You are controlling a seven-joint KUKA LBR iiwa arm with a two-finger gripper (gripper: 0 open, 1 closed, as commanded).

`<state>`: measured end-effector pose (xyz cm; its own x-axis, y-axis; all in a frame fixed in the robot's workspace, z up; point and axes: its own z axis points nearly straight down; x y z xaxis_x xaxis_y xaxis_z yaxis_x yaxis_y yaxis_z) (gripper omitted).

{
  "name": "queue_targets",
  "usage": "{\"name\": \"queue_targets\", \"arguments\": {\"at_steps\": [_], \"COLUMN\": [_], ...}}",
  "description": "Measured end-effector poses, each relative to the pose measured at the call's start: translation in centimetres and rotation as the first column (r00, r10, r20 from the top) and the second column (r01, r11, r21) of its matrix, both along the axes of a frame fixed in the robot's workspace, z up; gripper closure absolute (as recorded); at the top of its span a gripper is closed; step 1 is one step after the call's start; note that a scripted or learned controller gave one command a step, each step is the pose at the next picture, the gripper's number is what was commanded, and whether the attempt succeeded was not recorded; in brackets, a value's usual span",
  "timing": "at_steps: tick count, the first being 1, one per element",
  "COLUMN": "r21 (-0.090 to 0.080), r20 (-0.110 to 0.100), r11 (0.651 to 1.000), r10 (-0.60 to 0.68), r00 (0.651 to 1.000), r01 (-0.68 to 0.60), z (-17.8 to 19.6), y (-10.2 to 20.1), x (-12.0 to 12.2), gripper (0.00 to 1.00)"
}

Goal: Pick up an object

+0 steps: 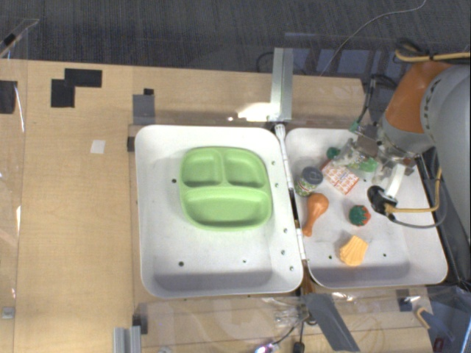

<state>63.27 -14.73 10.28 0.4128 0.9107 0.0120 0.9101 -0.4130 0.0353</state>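
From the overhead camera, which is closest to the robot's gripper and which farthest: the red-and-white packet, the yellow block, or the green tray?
Measured from the gripper:
1. Red-and-white packet, right bin, just beside it.
2. Yellow block, right bin, near front edge.
3. Green tray, left bin.

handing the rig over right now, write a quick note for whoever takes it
Pincer: low over the back of the right bin, by the red-and-white packet; nothing seen between its fingers.
Right bin holds the packet, a small can, an orange gourd-shaped toy, a small green-and-red ball and a yellow wedge.
Left bin holds a green divided tray.
Done: arm is in position near the packet.
Left: grip one object and lift it; none is lifted yet.
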Motion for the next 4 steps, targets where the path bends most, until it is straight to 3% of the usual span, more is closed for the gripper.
{"name": "queue_targets", "arguments": {"at_steps": [1, 2, 3, 4], "r21": [0.008, 0.014, 0.006, 0.007], "r20": [-0.06, -0.024, -0.035, -0.037], "r11": [0.923, 0.926, 0.707, 0.598], "r10": [-0.384, -0.376, -0.707, -0.801], "r00": [0.921, 0.926, 0.706, 0.598], "r01": [0.385, 0.376, 0.708, 0.802], "z": [-0.8, 1.8, 3.0, 7.0], "y": [-2.3, -2.4, 0.0, 3.0], "x": [3.5, 4.5, 2.8, 2.4], "gripper": [0.0, 1.0, 1.0, 1.0]}}
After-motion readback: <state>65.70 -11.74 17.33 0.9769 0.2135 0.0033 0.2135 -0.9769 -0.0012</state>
